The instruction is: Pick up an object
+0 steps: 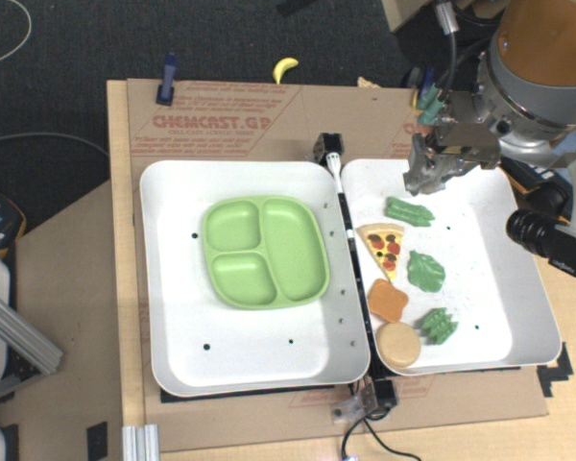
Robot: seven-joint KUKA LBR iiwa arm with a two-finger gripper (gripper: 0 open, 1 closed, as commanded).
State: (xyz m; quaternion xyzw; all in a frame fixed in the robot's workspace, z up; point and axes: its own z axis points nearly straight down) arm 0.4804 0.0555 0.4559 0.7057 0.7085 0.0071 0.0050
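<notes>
a cardboard-covered bench (221, 113) on dark carpet bears two white bins, and the gripper (424, 182), grip state unclear, hovers over a green leaf (409, 211) lying left-right.

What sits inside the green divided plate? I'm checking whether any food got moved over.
All three compartments of the green divided plate look bare; the toy food lies in the right bin. Its underside is hidden.

Gripper (424, 184) low, pointing downward

Grey arm (538, 75) with orange band, black cables, and a grey metal claw (424, 182).
</notes>
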